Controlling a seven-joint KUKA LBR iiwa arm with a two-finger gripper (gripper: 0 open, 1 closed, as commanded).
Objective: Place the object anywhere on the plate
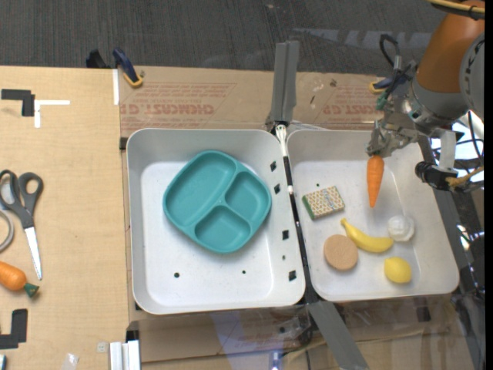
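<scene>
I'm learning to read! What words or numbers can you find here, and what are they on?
Cardboard: red printed letters, upside down and too blurred to read.
Small box: patterned, with nothing readable on it.
Plate and carrot: no writing.

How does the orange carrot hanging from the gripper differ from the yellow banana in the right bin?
The orange carrot is straight and tapered; the yellow banana is curved. The carrot hangs upright, point down, its top between the fingers of the gripper; the banana lies flat on the bin floor. Both are long and over the right bin.
</scene>
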